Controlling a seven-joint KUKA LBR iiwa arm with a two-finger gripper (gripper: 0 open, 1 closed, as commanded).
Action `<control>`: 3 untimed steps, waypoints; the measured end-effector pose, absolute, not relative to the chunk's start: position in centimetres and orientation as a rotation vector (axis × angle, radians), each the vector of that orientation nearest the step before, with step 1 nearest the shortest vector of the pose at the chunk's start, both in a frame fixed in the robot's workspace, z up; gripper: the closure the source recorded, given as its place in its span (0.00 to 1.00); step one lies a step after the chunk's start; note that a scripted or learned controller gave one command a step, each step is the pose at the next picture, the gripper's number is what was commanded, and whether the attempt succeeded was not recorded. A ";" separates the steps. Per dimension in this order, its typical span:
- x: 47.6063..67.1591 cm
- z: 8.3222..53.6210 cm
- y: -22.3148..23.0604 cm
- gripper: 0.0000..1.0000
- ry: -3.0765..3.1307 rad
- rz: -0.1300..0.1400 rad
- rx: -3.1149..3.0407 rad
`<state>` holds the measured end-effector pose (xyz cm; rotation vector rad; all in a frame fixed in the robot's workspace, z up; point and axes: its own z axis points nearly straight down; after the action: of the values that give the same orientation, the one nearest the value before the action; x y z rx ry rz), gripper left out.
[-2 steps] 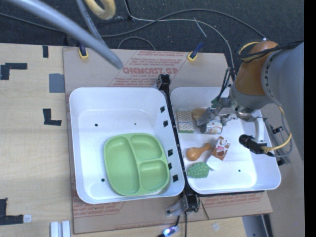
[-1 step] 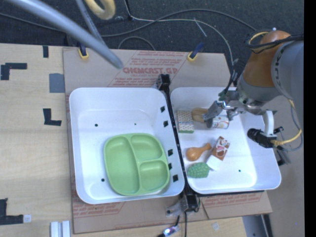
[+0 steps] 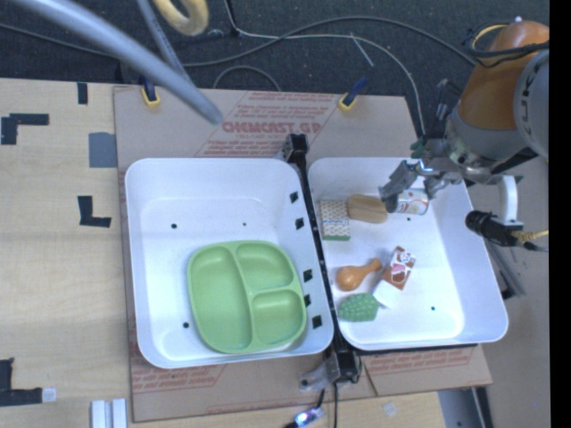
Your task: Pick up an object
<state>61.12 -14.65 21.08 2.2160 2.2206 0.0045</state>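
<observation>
Looking down from the camera view, two white bins sit side by side on a cardboard sheet [image 3: 268, 123] laid over the surface. The left bin [image 3: 147, 239] holds a green divided plate [image 3: 245, 295], lying flat toward its lower right part. The right bin [image 3: 464, 301] carries the small things: a tan, bread-like piece [image 3: 367, 209] near its upper left, with a small checked block [image 3: 335, 219] just beside it to the left; lower down an orange drumstick-shaped toy [image 3: 357, 275], a red and white carton [image 3: 401, 268] just right of it, and a green leafy piece [image 3: 359, 308] below them, near the bin's lower left corner.

The arm [image 3: 504, 87] comes in from the upper right of the frame, grey with its orange band showing. Its jaws [image 3: 406, 190] hang over the upper part of the right bin, just right of the tan piece. A small white and red object [image 3: 413, 206] sits right at the tips, but I cannot tell whether the jaws are apart or closed, nor whether they grip it.
</observation>
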 end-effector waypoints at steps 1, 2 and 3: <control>61.4 27.3 -14.0 1.00 2.221 0.005 2.215; 60.3 26.6 -7.9 1.00 2.230 0.000 2.216; 59.0 26.7 -3.0 1.00 2.230 -0.002 2.217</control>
<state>58.96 -2.96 26.70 2.2168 2.2296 -0.0017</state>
